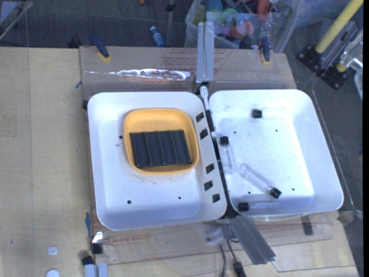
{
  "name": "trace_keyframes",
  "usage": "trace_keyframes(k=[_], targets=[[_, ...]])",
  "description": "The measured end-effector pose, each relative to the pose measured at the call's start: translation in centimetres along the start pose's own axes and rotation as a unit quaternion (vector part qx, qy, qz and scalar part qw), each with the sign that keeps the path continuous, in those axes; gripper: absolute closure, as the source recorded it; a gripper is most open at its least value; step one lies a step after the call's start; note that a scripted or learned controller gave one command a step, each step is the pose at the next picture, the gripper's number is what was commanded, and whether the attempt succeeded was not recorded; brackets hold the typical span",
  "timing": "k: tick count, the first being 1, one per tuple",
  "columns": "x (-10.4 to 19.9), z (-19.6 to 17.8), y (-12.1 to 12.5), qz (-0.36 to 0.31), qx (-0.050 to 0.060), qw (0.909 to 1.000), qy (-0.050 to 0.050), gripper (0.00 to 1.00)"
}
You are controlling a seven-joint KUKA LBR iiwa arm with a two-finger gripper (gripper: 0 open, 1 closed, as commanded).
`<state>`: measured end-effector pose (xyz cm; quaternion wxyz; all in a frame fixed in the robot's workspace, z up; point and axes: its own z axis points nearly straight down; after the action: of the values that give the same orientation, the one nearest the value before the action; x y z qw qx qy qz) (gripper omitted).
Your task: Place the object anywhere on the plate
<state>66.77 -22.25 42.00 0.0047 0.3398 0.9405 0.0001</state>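
- I see the dark ribbed rectangular block [160, 149] already lying inside the yellow rounded plastic plate [134, 122], in the left white bin [104, 183].
- Gripper state: I cannot tell.
- I judge I should leave the block undisturbed.

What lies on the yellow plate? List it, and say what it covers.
A dark ribbed rectangular block lies flat on the yellow plate in the left bin. It covers the plate's middle, so that part stays hidden.
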Motion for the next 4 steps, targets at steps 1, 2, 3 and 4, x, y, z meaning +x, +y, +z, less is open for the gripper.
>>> trace_keyframes(k=[1,2,3,4], targets=[[5.5,-1.8,-4.7,-0.163,0.000,0.9866,0.003,1.00],[6.3,-1.8,-5.3,-0.346,-0.001,0.9381,0.002,1.00],[6.6,-1.8,-5.5,-0.512,-0.002,0.8593,0.002,1.00],[9.8,-1.8,-8.1,-0.651,-0.002,0.7594,0.002,1.00]])
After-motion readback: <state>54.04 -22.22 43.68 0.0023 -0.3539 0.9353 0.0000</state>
